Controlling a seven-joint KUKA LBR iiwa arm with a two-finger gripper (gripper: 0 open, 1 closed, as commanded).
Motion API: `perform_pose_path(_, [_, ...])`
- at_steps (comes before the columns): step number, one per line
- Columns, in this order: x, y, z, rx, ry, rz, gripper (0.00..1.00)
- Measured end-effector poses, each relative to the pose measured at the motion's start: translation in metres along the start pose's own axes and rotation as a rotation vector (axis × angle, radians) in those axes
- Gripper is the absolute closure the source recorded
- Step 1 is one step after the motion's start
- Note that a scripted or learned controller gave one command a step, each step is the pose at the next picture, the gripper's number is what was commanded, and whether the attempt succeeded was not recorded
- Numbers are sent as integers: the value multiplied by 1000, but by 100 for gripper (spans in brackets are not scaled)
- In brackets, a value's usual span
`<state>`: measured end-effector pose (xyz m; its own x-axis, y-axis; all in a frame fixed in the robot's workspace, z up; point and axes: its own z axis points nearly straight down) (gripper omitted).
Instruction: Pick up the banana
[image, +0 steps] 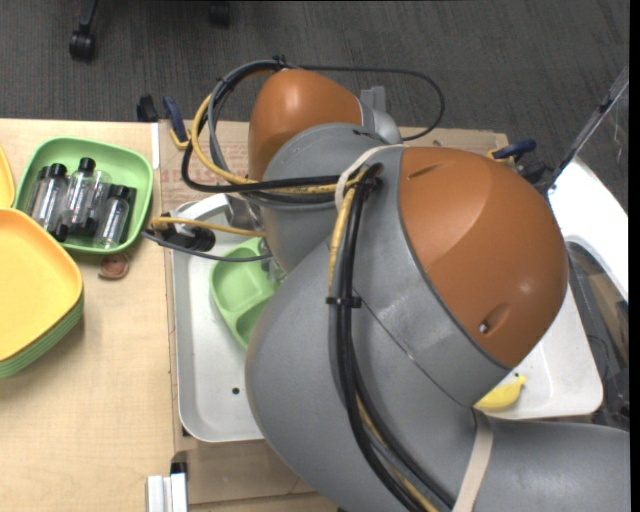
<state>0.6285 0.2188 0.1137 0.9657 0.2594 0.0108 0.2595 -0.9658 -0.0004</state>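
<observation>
Though mostly hidden by the arm (400, 330):
Left bin (200, 400): green plate (240, 290) inside, partly covered.
Arm: bulk over both bins, reaching toward left bin.
Fingers: hidden, state impossible to tell.
Banana (500, 393): yellow tip peeking out in right bin (560, 385), right of wrist; long axis unclear.

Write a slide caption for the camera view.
Grey arm looms over the white bin; banana peeks out beneath it.

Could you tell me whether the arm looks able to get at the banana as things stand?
Probably, but unconfirmed. A tip of the banana peeks out at the bin's right side, right under the arm, whose bulk hides the rest and anything around it.
</observation>
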Motion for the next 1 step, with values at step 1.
perform_pose_path(1, [-1, 56, -3, -2, -14, -34, 100])
